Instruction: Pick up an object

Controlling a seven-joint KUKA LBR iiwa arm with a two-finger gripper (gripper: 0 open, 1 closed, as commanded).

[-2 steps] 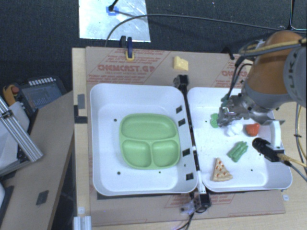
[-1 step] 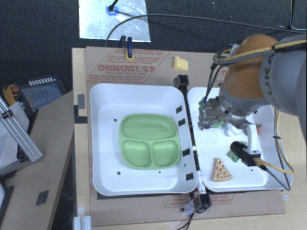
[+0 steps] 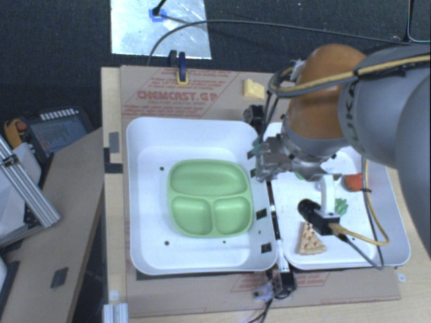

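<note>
The gripper (image 3: 264, 165) hangs low over the wall where the two bins meet; the wrist hides its tip, so I cannot tell whether it is released or clenched, and nothing shows as held.

Just left of it lies the green plate (image 3: 209, 198), in the middle of the left bin (image 3: 145, 180). The plate is likely light, stiff, smooth plastic, and its raised right rim is probably the best place to pinch.

In the right bin (image 3: 389, 237) lie a pizza slice (image 3: 310, 239) at the near side, and a green piece (image 3: 341, 206) and a red piece (image 3: 353, 180) further right. All three look like small, light toys. The slice is flat, so it probably needs a grip across its edges.

By count there are two bins, one plate with three compartments, one slice, one green piece and one red piece. One yellow wedge (image 3: 254, 88) lies on the cardboard (image 3: 202, 94) beyond the bins.
</note>
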